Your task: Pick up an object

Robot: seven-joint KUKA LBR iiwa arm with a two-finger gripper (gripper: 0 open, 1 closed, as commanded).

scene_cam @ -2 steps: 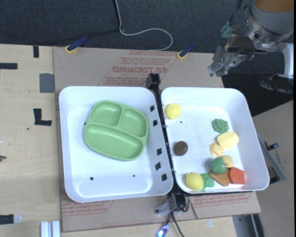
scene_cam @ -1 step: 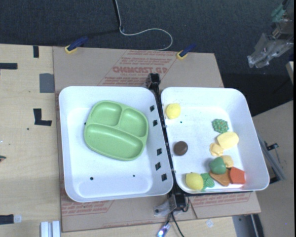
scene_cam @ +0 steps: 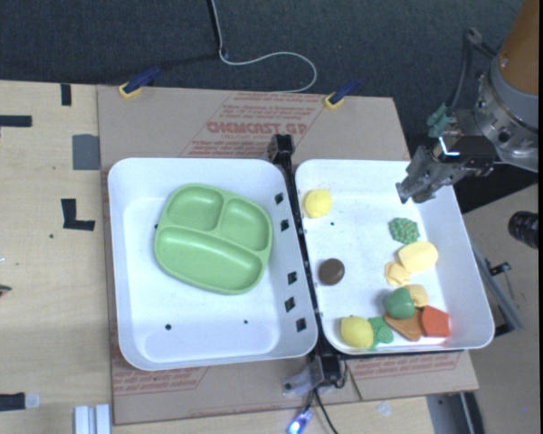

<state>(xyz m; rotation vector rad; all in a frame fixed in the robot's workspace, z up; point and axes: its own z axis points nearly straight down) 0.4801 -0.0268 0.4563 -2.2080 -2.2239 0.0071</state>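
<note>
My gripper (scene_cam: 418, 185) hangs over the far right corner of the right bin (scene_cam: 362, 177), above the toys and touching none of them. Below it in that bin lie a small green bumpy piece (scene_cam: 403, 230), a yellow piece (scene_cam: 417, 257), a yellow ball (scene_cam: 318, 202) near the divider, and a brown disc (scene_cam: 331, 270). Along the near edge sit a yellow lemon (scene_cam: 357, 332), a green round piece (scene_cam: 399, 303) and an orange-red block (scene_cam: 434, 321).
The left bin (scene_cam: 131, 242) holds a green divided plate (scene_cam: 214, 237). Both bins rest on a cardboard sheet (scene_cam: 244, 125) held by clips. A white cable (scene_cam: 253, 57) runs across the dark floor behind.
</note>
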